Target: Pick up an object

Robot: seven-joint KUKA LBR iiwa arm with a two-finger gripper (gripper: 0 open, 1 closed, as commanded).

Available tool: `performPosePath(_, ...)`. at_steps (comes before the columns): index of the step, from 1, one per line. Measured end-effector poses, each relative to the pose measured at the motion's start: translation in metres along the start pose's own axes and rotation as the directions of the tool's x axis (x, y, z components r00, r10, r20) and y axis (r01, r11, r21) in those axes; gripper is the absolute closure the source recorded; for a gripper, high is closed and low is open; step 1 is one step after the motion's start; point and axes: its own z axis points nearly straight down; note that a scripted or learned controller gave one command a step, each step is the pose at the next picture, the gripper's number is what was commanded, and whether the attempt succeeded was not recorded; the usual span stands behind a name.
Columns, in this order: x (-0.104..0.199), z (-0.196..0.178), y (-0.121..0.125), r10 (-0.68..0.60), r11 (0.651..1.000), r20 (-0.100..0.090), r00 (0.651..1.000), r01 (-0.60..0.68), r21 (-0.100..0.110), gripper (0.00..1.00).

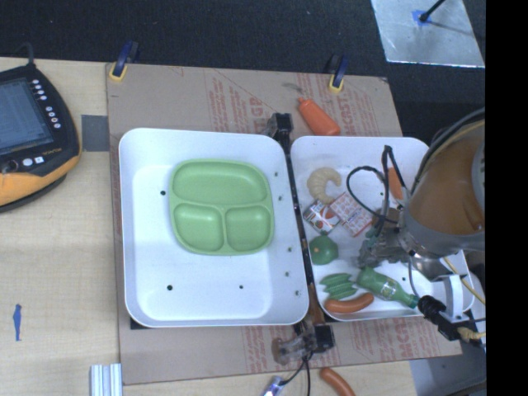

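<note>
Camera view. The gripper (373,250) is seen low inside the right bin (307,151), beneath the grey arm with its orange band (445,192). Whether anything is gripped cannot be told; its working end is dark and partly hidden by the wrist and black cables.

Contents of the right bin are recorded relative to the gripper. A green bottle (386,287) lies tilted just below the gripper, close to it, though contact cannot be confirmed. A green pea pod (337,285) lies below and to the left, and a sausage (349,305) lies further below, against the bin's near wall. A round green item (322,249) lies to the left at about the gripper's level. Two small red-and-white packets (338,215) lie above and to the left, near the gripper. A pale curved shrimp-like item (324,181) lies further above and left.

The left bin (136,238), well to the left of the gripper, holds a green divided plate (221,206) with three compartments.

Outside the bins, an orange carrot-like item (318,117) lies on the cardboard sheet (206,97) above the right bin. A control pendant (33,139) rests on the table (49,287) at far left.
</note>
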Motion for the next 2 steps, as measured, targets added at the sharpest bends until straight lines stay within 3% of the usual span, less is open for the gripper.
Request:
performPosePath(1,-0.0903,-0.0551,0.0349,0.010,1.000,0.000,1.000,-0.010,-0.004,1.00)
performPosePath(2,-0.0898,-0.0548,0.0348,0.010,1.000,-0.001,1.000,-0.010,-0.003,0.00)
